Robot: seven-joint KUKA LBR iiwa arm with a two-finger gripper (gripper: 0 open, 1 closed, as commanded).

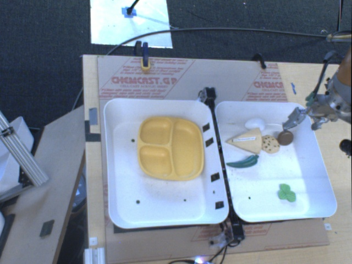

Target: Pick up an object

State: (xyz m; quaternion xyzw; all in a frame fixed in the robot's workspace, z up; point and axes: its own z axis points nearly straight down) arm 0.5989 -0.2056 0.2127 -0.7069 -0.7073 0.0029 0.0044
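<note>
Looks like a robotics lab: two white bins (165, 216) clamped on a cardboard-lined bench (181, 76), cables (220, 32) over dark carpet (44, 37).

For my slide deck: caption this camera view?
Gripper hovers over right bin near brown piece; yellow tray sits left.

My bench (165, 73) carries two white bins side by side: the left bin (118, 164) at nine o'clock, the right bin (319, 169) at three o'clock, rims touching.
</note>
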